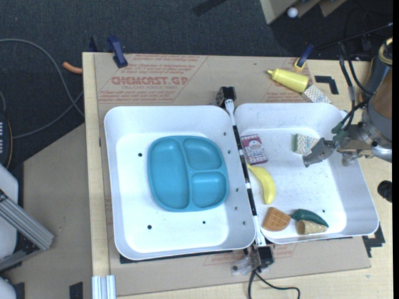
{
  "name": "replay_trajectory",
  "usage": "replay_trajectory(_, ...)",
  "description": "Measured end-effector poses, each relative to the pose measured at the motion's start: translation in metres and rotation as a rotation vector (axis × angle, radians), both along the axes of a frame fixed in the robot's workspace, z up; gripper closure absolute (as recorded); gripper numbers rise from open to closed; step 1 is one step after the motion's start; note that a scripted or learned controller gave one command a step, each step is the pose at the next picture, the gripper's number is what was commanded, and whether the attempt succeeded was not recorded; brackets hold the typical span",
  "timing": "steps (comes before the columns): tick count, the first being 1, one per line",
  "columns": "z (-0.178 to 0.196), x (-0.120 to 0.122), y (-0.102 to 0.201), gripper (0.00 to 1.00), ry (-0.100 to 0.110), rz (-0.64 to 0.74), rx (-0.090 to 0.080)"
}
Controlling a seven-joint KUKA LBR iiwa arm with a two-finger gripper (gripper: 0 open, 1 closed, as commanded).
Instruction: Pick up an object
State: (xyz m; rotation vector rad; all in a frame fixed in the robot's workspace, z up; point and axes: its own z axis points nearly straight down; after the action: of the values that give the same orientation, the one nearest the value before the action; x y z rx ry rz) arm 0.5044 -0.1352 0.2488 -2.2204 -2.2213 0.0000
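My gripper (328, 159) hangs over the right bin (349, 195), near its far right side. Its fingers look spread, with nothing between them. One fingertip (309, 159) sits just below a small pale checkered block (302, 142). Further left in the same bin lie a red and white packet (254, 149) and a yellow banana (265, 183). Along the bin's near edge are an orange waffle-like piece (276, 219) and a dark green item (309, 216) resting on a tan piece (310, 227).
The left bin (124, 210) holds a blue divided plate (187, 172). A yellow bottle (289, 78) lies on the bench behind the right bin. The arm and its cables come in along the right edge.
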Motion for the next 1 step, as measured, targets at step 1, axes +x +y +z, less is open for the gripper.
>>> replay_trajectory(1, -0.0806, 0.0261, 0.0349, 0.0, 0.001, 0.0, 0.0)
